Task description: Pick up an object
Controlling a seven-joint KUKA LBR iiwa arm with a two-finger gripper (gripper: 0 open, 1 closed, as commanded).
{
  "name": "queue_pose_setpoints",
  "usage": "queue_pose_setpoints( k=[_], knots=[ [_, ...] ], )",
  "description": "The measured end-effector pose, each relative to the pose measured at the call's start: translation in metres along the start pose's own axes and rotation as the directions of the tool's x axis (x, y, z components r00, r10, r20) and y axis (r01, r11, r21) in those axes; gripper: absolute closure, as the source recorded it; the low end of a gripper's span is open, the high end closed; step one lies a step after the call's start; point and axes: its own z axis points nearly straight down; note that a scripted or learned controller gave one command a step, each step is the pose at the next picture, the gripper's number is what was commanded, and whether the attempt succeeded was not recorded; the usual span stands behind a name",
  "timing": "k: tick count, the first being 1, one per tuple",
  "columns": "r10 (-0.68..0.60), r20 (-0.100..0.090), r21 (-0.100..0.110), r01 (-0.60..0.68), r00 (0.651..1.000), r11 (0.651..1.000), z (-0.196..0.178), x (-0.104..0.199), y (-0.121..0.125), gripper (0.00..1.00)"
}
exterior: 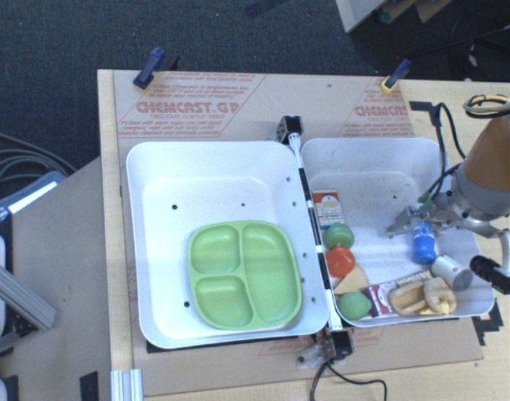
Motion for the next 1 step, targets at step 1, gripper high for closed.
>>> queue_pose_setpoints(
  k=[1],
  knots=[
    [-0.004, -0.005, -0.004, 0.004, 1.000, 1.000, -0.0015, -0.0070, -0.0118, 0.00]
  ],
)
